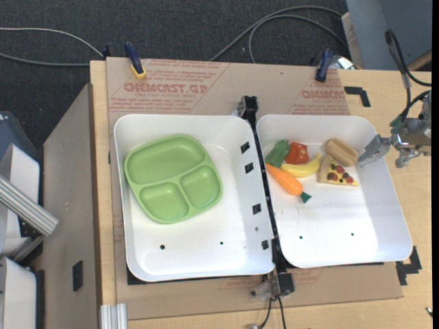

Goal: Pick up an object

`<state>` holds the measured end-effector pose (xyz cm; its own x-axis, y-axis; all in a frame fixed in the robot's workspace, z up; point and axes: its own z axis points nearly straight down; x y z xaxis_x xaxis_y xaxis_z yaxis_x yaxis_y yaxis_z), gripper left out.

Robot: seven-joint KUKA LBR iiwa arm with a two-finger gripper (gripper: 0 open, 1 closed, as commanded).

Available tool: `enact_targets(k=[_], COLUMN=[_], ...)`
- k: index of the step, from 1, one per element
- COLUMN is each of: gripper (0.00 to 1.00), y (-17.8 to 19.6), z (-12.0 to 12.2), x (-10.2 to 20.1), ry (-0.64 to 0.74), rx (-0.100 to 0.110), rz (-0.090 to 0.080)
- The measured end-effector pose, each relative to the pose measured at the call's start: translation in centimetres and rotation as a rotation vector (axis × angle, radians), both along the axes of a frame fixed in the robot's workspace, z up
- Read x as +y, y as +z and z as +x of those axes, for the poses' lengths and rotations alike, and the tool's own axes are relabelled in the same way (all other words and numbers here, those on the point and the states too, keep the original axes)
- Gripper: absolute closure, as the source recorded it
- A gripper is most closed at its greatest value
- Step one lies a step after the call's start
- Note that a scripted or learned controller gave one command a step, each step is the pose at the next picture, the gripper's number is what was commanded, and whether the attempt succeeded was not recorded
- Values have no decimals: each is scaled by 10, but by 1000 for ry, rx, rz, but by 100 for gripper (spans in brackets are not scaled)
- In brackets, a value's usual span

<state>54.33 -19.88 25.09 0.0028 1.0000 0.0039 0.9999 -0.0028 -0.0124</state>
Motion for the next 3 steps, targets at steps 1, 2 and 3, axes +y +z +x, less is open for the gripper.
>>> enact_targets(k=[1,2,3], gripper=[0,0,0], y=[6,-56,-109], z=[2,5,11], x=[0,7,0], ry=[3,3,2], rx=[-11,-4,-5], rz=[-3,0,-1])
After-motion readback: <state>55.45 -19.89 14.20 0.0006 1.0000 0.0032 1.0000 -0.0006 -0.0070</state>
